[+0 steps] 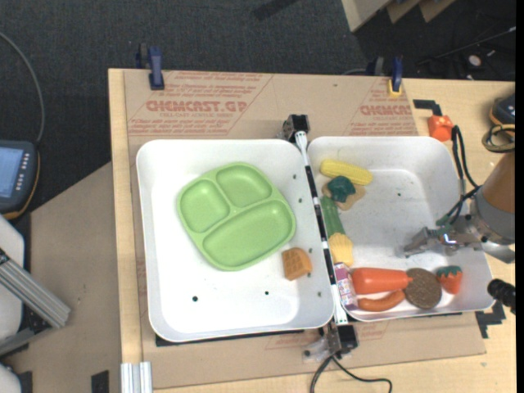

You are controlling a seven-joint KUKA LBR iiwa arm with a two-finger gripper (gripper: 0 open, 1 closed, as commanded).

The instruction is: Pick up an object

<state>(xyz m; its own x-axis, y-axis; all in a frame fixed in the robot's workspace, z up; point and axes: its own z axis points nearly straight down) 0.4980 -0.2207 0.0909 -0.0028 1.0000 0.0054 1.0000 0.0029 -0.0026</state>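
Note:
In the right bin [409, 158] lie a yellow corn cob [345, 170], a teal toy [340, 188], a green cucumber [331, 215], a short yellow piece [340, 249], an orange carrot [379, 279], a red sausage [378, 303], a brown round patty [423, 288] and a small red-orange fruit [449, 278]. My gripper [419, 242] hangs over the bin's right half, just above the patty and to the right of the carrot. Its fingers look open with nothing between them.
The left bin [164, 285] bears a green divided plate [237, 215] and an orange-brown bread piece [297, 262] near the divider. Blue clamps [153, 65] grip the bench's back edge. A small orange item [441, 125] sits behind the right bin.

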